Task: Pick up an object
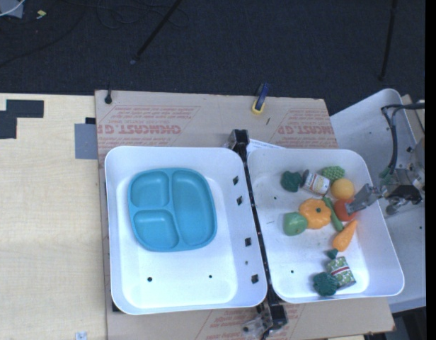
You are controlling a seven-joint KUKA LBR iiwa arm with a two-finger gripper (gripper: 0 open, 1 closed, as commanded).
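The robot's body shows at the far right of the camera view, at about mid-height. The tool (361, 200) reaches leftward from there as a slim grey piece, slanting down and to the left, its tip at roughly the same height as the wrist parts behind it. Just behind it to the right sits a cluster of dark and metallic wrist hardware (402, 190), partly cut off by the picture's edge. A thin dark cable (392, 137) loops up from that hardware and curves back toward the right. The tool is too small and blurred here to make out its finer parts.
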